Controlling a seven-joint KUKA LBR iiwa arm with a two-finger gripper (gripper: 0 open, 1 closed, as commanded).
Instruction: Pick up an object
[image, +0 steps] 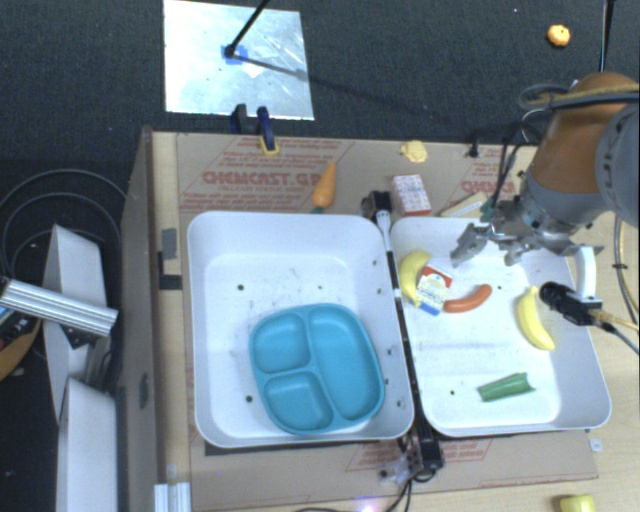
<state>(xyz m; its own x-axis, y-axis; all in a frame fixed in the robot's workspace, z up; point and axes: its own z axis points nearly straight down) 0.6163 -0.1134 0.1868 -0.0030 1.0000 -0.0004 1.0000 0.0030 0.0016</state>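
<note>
While your hand (492, 243) hangs spread over the right bin (560, 405), it holds bananas (534, 320), sausage (467, 298), pepper (503, 386); the left bin (215, 300) a blue tray (315, 367).

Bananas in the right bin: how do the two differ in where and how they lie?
1. The left banana lies at the bin's left wall, touching a small red, white and blue carton; the right banana lies near the right side, touching nothing.
2. The left banana is partly covered by the carton; the right banana shows whole.
3. The claw hangs nearer the left banana.

Both are yellow, curved and in the same white bin.
</note>
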